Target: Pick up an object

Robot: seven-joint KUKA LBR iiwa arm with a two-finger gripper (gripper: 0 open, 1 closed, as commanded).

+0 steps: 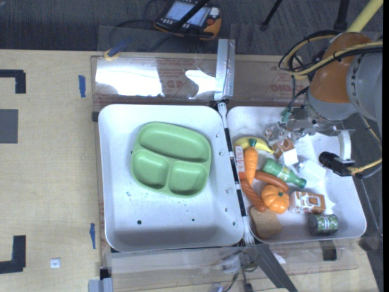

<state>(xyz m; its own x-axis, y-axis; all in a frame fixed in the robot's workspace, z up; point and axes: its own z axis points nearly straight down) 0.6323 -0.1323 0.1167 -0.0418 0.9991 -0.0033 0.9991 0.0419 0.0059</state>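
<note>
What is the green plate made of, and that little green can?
The green plate looks like moulded plastic: one flat colour, soft rounded dividers, a dull sheen. The can looks like metal with a green label, judging by its shiny grey top, though it may be a plastic toy.

No legible text found: red lettering on the brown cardboard panel [176, 85] behind the bins and print on the small orange-white carton [309, 202] are too blurred.

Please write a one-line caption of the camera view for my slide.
Gripper poised over toy food in the right bin; a green divided plate lies in the left bin.
</note>
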